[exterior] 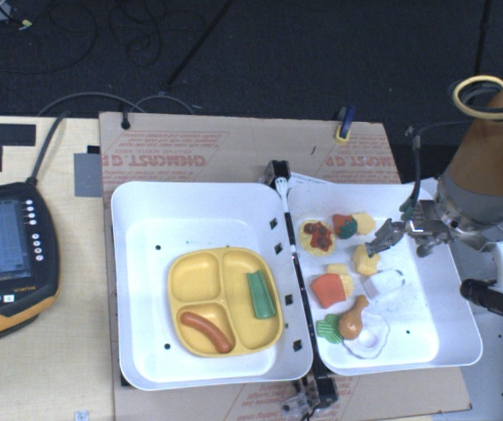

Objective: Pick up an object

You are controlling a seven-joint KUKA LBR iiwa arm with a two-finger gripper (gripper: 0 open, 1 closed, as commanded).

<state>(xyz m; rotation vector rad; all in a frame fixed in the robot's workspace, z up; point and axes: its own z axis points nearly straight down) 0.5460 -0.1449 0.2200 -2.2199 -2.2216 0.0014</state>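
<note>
The right bin [444, 345] holds several toy foods. There is a round yellow piece with red topping [318, 235], a red and green strawberry [345, 226], a pale yellow chunk [365, 260], an orange-red block [328, 289], a brown drumstick [353, 317] and a green piece [328, 329]. My gripper [381, 240] reaches in from the right and hangs low over the bin's upper middle. Its tip is just above and right of the pale yellow chunk. I see nothing held in it.
The left bin [146, 226] carries a yellow divided plate [197, 279] with a sausage [205, 331] and a green block [260, 294]. A clear plastic piece [371, 341] lies near the right bin's front. A tablet pendant [6, 253] sits at far left.
</note>
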